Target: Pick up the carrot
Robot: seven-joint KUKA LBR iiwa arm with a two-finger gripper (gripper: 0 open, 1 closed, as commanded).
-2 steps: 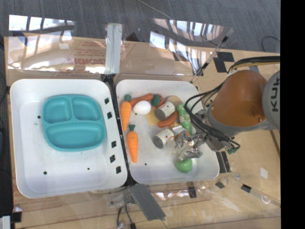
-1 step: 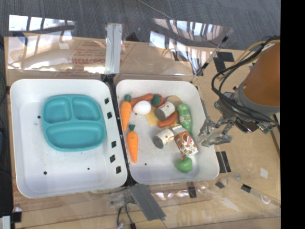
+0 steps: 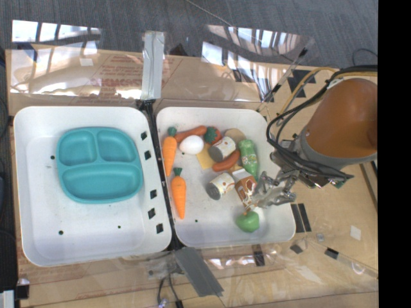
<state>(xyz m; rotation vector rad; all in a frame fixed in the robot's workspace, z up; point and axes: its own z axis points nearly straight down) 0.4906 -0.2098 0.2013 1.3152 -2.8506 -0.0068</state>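
Two orange carrots with green tops lie along the left side of the right bin. One carrot is further back and the other carrot is nearer the front. A darker orange-red carrot-like piece lies at the back of the pile. My gripper hangs over the bin's right side, above a brown can and just behind a green fruit. It is well to the right of both carrots and apart from them.
The right bin also holds a white egg, a sausage, a green vegetable, two small cans and a yellow block. The left bin holds a teal divided plate. Cables trail from the arm.
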